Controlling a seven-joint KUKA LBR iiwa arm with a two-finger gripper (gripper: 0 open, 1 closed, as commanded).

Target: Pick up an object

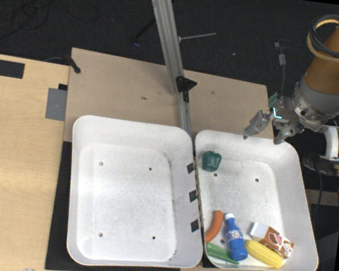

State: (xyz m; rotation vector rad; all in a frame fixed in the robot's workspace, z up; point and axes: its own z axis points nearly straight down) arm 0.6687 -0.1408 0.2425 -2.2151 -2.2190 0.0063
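In the right bin (304, 182), a small green pepper-like toy (210, 161) lies alone near the upper left corner, well apart from the cluster at the lower edge: an orange carrot (215, 226), a blue bottle (234, 238) and yellow corn (264, 253). It looks light, rigid and rounded, likely slippery; a grasp across its middle seems best. The gripper (267, 128) hovers above the bin's far rim, jaws spread and empty.

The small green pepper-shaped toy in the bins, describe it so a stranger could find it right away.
Look at the right-hand shallow white bin. The small green pepper-shaped toy lies alone in its far left corner, beside the divider between the bins. The other toys, among them a yellow corn cob and a blue bottle, crowd the near edge.
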